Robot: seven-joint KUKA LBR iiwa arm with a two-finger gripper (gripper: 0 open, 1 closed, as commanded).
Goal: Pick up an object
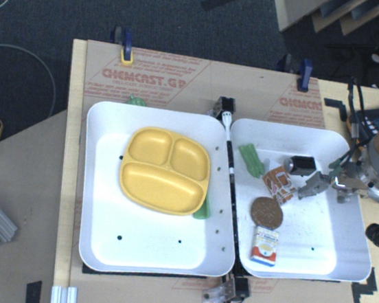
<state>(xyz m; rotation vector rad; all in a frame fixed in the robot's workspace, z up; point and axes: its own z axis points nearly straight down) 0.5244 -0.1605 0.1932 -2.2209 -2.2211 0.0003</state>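
The orange-and-white packet [279,185] lies at the right bin's [341,261] center, just at nine o'clock of the gripper [309,177], whose fingers stand apart, so I'd drop straight, straddle it, then close.

Green item [202,209] half under yellow plate [166,170]

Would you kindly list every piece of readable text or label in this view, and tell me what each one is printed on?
"CHEMCAST G P": red print on the brown backing board, above the left bin.
"CHEMCAS...": the same red print on the board above the right bin, its end unclear.
Smaller red lines beside both prints: too blurred to read.
Small carton and patterned packet in the right bin: printing too small to read.
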